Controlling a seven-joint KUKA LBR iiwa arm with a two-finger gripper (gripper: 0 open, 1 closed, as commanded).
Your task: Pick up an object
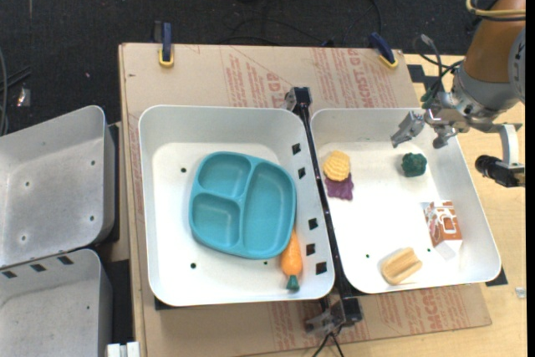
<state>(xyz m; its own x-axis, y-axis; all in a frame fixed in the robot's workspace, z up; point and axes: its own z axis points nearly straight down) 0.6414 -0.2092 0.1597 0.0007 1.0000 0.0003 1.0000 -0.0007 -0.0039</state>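
Observation:
My gripper [425, 132] hangs over the far right part of the right bin [368, 125], fingers spread open with nothing between them. Just below it lies a dark green lump [413, 164]. Near the bin's left wall a yellow corn-like piece [337, 165] rests on a purple item [339, 186]. A tan bread-like piece [400, 265] lies near the front, and a small orange-and-white carton [442, 224] sits by the right wall.
The left bin [159, 146] holds a teal sectioned plate [243, 204] and an orange carrot [291, 260] by its front right corner. A black divider [313, 171] runs between the bins. Grey metal trays [50, 171] lie left of the bench.

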